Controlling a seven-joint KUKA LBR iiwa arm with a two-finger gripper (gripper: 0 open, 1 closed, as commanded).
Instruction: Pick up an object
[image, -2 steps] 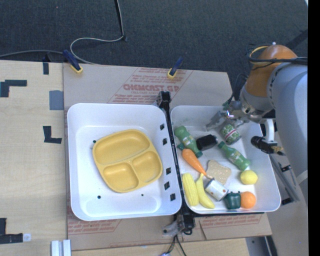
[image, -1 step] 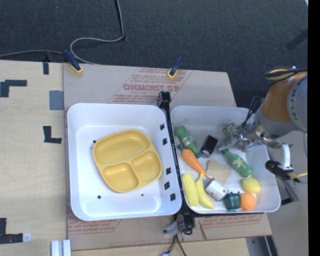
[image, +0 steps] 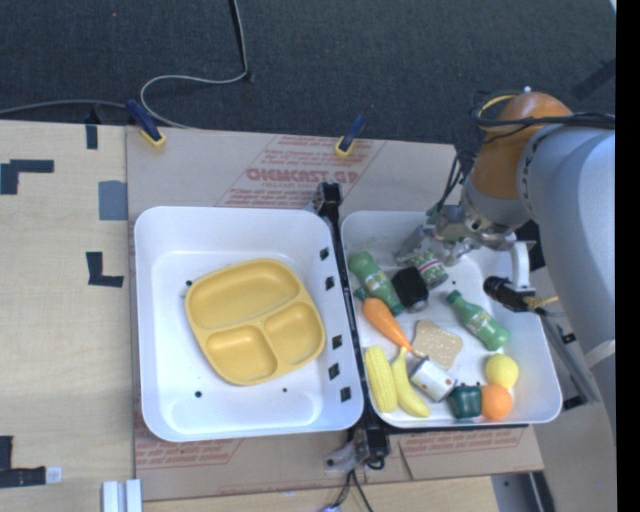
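Above right bin (image: 548, 385), claw (image: 428, 262), grip unclear.

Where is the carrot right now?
The carrot lies in the right bin, near its left wall, just below the green bottle and above the corn cob, left of the cracker.

The flat brown cardboard sheet (image: 290, 175) under the two bins carries red printed letters near its far edge. They seem to read "CHEMCAST GP", upside-down and blurred. The bottle labels are too small to read.
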